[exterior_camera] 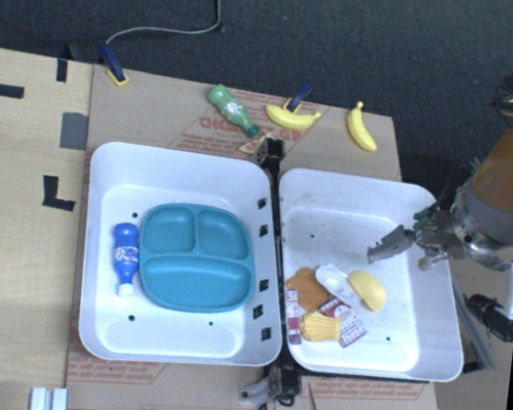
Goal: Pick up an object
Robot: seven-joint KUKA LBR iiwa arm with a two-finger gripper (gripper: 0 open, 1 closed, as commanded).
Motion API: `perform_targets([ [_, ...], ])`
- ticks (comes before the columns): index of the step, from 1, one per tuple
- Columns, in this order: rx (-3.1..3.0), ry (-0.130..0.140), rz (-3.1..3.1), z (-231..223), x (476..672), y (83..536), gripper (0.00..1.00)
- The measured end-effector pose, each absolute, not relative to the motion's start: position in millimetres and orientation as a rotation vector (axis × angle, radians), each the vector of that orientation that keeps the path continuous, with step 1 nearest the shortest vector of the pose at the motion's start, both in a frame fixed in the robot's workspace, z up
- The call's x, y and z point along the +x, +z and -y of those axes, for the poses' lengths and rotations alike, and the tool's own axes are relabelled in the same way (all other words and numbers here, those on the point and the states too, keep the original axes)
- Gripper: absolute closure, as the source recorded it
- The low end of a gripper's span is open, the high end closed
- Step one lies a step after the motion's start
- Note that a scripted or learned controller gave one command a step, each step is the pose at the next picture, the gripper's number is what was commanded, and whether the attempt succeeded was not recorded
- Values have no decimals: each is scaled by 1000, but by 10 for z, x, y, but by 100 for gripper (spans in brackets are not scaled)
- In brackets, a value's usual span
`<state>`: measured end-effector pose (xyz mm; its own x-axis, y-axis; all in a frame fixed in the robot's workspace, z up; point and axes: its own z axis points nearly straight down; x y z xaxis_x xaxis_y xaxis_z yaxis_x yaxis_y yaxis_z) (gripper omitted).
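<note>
The big grey arm [503,197] reaches in from the right and hangs over the right bin [424,355]. Its gripper [402,247] sits above the bare upper part of that bin, with the two fingers spread apart and nothing between them. The left bin [117,168] holds a blue divided plate [197,257] and a small blue bottle [124,257] just beside the plate. The things to grab lie in a little heap at the lower left of the right bin, near the gripper but below it. The yellow lemon-shaped toy [368,290] is on the heap's right edge, closest to the gripper. Next to it lie a white piece [333,280], a brown piece [307,288] and a yellow ridged piece [319,327]. I think the lemon toy is the best pick, since it has room around it. The gripper should stay wide, come straight down over it, then squeeze softly so it does not roll away.
</note>
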<state>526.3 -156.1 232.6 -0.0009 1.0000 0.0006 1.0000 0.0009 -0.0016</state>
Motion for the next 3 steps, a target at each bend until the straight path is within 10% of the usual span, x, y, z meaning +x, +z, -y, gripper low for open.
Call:
perform_targets([
  [2, -2223, -4, 2225, 1850, 5499, 876, 0],
  [3, -2226, -6, 2226, 1851, 5506, 976, 100],
])
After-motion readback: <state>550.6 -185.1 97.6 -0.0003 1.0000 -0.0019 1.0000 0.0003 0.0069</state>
